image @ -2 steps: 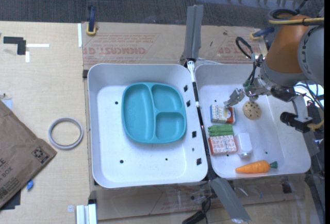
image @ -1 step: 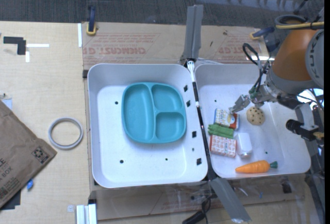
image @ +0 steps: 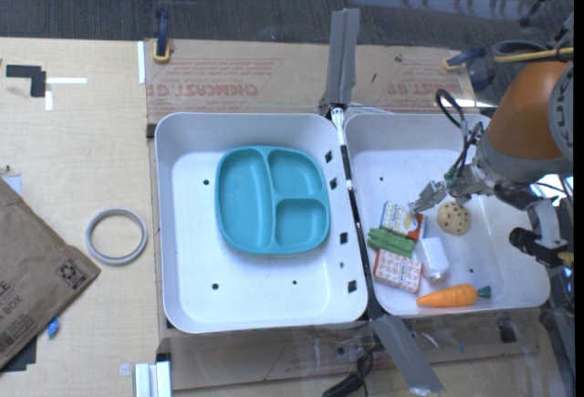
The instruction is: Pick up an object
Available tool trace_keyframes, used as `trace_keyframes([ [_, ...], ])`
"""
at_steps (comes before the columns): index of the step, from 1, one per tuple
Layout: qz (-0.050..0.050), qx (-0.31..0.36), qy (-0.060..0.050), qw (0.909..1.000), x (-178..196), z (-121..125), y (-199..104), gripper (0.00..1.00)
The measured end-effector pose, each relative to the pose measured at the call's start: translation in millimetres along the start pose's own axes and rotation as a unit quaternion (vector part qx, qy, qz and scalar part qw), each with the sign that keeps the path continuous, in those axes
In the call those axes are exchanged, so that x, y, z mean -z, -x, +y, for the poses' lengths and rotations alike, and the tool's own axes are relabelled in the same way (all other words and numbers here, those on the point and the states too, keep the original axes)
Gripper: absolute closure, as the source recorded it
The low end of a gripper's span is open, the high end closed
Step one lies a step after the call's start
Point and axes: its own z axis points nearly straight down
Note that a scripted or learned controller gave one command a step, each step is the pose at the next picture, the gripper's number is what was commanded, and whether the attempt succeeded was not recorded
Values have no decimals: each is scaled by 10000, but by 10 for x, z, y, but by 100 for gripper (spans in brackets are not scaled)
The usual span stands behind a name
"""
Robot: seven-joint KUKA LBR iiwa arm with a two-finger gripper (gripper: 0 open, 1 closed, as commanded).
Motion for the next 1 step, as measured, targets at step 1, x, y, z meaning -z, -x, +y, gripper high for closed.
trace_keyframes([
  [1, 2, -609, 6, 9981, 5, -355, -51, 0],
])
